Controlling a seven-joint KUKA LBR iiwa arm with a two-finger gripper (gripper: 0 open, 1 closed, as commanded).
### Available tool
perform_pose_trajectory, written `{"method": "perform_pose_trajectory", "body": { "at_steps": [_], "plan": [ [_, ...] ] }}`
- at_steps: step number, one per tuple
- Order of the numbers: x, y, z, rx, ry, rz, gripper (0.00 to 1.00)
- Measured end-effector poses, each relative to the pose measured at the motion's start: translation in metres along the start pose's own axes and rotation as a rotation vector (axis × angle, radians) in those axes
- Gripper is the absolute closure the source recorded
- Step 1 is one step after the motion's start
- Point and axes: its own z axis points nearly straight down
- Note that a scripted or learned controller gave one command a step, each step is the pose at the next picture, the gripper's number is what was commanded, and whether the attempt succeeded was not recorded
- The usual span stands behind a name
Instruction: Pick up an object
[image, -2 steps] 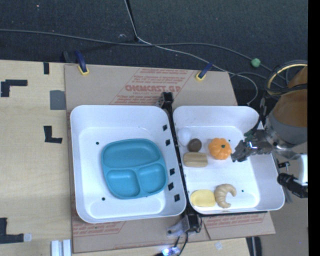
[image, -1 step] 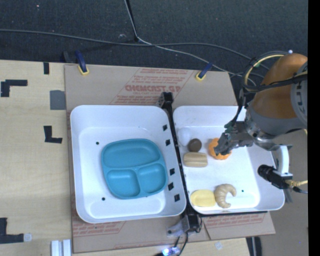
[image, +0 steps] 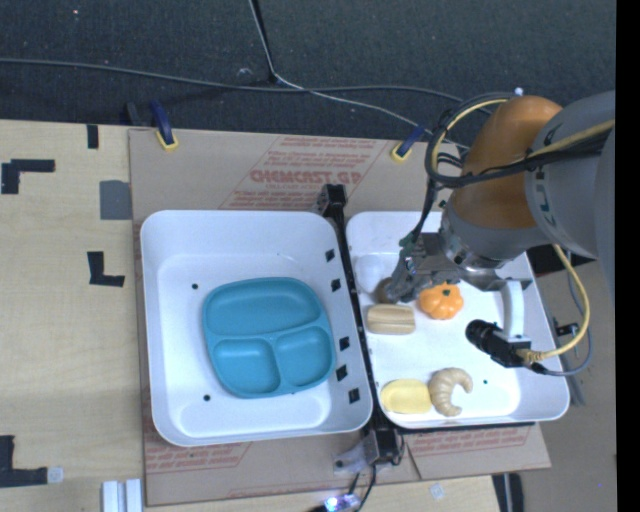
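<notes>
Counting one blue tray (image: 267, 334), one pumpkin (image: 441, 302), one croissant (image: 451, 389), two bins (image: 160, 240)

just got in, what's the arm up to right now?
The arm reaches in from the right, with its tool down in the right bin, near the bin's upper left. The tool sits just above a tan bread roll and beside a small orange pumpkin. Nothing is visibly held. A croissant and a pale yellow piece lie at the front of that bin. The left bin holds a blue divided plate.
</notes>
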Motion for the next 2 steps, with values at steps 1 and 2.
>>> {"method": "perform_pose_trajectory", "body": {
  "at_steps": [1, 2],
  "plan": [
    [0.055, 0.014, 0.009, 0.0, 0.0, 0.0, 1.0],
    [0.1, 0.02, 0.012, 0.0, 0.0, 0.001, 1.0]
  ]
}}
